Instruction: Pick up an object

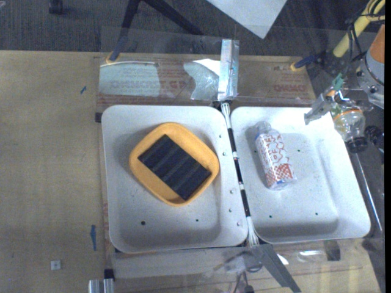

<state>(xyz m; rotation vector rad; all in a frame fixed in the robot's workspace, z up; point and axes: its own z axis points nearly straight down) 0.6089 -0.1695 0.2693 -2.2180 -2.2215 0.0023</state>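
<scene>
A small plastic bottle point(273, 156) with a red and white patterned label lies on its side in the right bin point(342, 212), cap end pointing to the back. In the left bin point(122, 224) rests a yellow-orange rounded pad point(174, 163) with a black ribbed panel on top. My gripper point(335, 108) hangs over the back right corner of the right bin, well apart from the bottle and to its right. Nothing shows in its grasp.
A clear plastic sheet and a metal upright point(227, 69) stand behind the bins. Cables and arm hardware point(366, 54) crowd the upper right. Office chair legs point(128, 5) sit on the floor beyond the wooden bench point(43, 163).
</scene>
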